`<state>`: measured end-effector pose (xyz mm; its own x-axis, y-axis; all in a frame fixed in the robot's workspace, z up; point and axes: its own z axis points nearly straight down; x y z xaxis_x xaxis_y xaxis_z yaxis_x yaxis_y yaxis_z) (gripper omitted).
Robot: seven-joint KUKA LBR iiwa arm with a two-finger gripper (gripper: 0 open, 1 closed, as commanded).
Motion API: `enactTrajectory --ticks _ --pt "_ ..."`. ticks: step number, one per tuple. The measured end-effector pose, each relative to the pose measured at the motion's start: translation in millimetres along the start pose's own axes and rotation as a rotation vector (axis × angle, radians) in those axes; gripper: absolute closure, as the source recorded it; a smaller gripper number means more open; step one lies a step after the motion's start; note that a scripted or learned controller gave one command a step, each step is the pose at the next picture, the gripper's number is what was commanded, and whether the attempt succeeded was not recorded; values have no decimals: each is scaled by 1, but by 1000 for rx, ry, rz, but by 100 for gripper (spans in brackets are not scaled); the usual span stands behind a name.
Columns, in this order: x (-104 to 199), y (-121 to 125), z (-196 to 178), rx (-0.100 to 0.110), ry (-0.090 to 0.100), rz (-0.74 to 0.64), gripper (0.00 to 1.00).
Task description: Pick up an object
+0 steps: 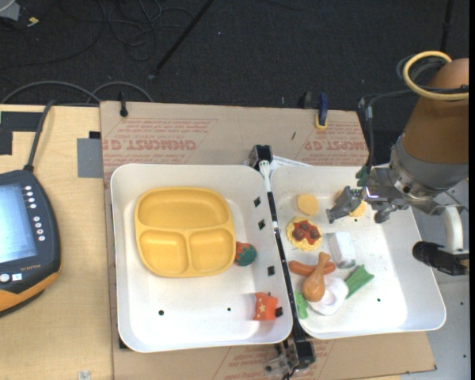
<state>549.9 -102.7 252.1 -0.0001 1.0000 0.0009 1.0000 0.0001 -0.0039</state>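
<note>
A: What lies far left of the jaws (350,204)?

B: A yellow divided plate (185,232) in the left bin (142,323), an orange block (264,306) nearer the divider.

A: And closer?

B: Just left, a yellow disc (307,204); below-left, a small pizza (304,233), sausage (299,267) and drumstick (318,278).

A: The jaws themselves?

B: Spread apart over the right bin (416,311), gripping nothing.

High fixed camera, slanting down, both bins (123,212)
</note>
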Motion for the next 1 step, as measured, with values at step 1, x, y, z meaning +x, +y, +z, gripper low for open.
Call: enactTrajectory --ticks 1 --pt "-1 0 -10 2 1 0 100"
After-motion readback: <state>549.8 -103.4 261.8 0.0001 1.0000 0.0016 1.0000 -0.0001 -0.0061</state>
